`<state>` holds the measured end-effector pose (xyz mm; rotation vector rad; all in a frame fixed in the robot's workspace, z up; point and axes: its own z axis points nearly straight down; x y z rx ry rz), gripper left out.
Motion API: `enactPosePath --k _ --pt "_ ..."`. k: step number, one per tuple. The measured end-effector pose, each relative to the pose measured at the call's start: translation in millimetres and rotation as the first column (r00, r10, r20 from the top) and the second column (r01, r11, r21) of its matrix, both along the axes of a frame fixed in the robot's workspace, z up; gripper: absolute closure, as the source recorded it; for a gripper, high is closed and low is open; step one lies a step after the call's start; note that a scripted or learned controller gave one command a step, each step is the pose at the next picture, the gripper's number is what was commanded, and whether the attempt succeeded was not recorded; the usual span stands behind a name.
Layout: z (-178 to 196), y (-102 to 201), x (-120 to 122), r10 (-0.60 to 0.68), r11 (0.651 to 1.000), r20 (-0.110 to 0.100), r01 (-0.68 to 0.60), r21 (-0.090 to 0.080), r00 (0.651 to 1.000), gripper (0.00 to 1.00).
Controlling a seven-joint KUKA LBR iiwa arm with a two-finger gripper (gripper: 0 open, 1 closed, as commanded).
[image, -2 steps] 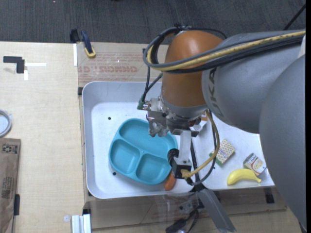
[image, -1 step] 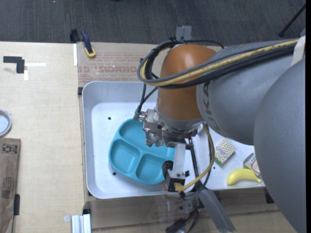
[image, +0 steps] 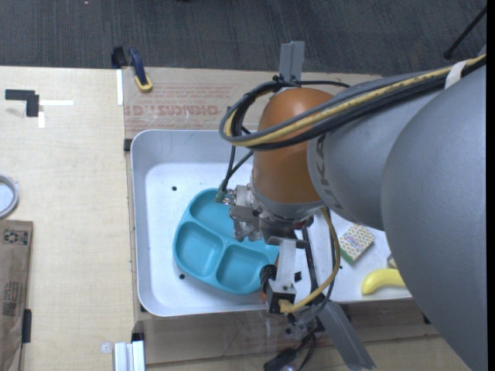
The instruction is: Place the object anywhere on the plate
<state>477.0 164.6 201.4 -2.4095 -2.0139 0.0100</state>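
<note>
A blue divided plate (image: 209,246) lies in the left white bin (image: 155,207), toward its front. My gripper (image: 246,221) hangs over the plate's right edge, under the orange band of the arm, and the wrist hides its tips. In the right bin a yellow banana (image: 383,280) lies near the front. A small pale speckled box (image: 356,243) sits just behind the banana. Nothing shows on the visible compartments of the plate.
The grey arm covers most of the right bin. On the bench at the left are a metal ring (image: 6,198) and a brown paper bag (image: 14,284). A blue and yellow clamp (image: 138,68) sits behind the left bin.
</note>
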Motion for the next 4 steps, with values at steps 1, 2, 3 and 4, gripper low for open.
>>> enactPosePath --k 1,2,3,4 --pt "4 -4 0 0.009 1.000 0.002 -0.009 0.001 1.000 1.00" --pt "16 6 0 -0.023 1.000 0.002 0.023 0.000 1.000 1.00" --pt "12 9 0 0.018 1.000 0.000 -0.018 0.000 1.000 1.00" --pt "24 32 0 -0.007 1.000 0.002 0.007 0.000 1.000 1.00"
